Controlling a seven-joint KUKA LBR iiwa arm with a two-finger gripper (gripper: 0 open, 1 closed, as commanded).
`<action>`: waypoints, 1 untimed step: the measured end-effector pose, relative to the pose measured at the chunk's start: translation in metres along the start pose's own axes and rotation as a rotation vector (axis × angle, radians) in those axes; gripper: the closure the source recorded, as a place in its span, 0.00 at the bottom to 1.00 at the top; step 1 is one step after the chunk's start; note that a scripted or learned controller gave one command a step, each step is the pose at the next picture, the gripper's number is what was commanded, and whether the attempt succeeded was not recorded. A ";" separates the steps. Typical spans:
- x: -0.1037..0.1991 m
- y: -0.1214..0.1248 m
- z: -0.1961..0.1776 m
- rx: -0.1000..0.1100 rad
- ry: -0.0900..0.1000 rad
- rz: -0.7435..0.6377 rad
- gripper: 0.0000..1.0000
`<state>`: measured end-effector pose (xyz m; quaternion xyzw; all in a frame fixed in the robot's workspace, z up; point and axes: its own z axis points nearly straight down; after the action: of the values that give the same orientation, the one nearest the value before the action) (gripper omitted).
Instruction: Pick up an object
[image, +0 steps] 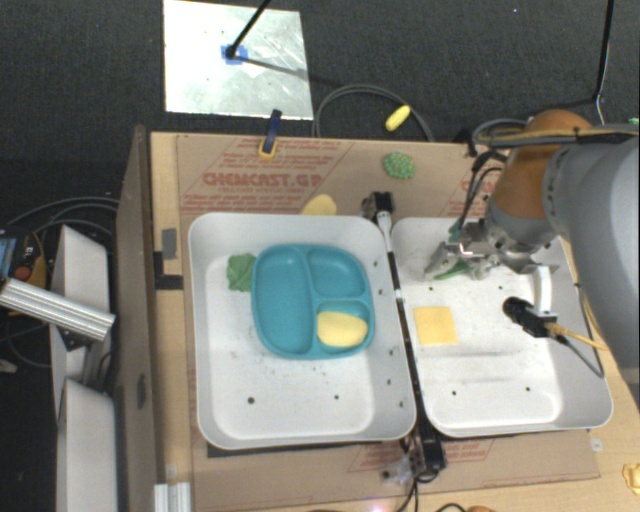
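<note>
My gripper (445, 262) hangs low over the far left part of the right bin (520, 400). A small green thing (462, 262) shows right at the gripper; whether it is held cannot be told. A flat yellow square (435, 325) lies on the right bin's floor, a little nearer than the gripper. In the left bin (290, 410) sits a teal divided plate (290, 300). A yellow lump (341, 328) rests in the plate's near right compartment. A green leafy piece (241, 270) lies against the plate's left edge.
Behind the bins, on the cardboard, lie a yellow piece (320, 207), a round green piece (399, 165) and a blue and yellow clip (271, 135). A yellow object (398, 118) and a foil sheet (236, 60) lie farther back. Cables run at the left.
</note>
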<state>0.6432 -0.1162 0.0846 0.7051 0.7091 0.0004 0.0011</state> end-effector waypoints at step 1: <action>-0.009 0.026 0.000 0.000 0.000 0.000 0.00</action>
<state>0.6695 -0.1252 0.0843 0.7049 0.7093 0.0005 0.0011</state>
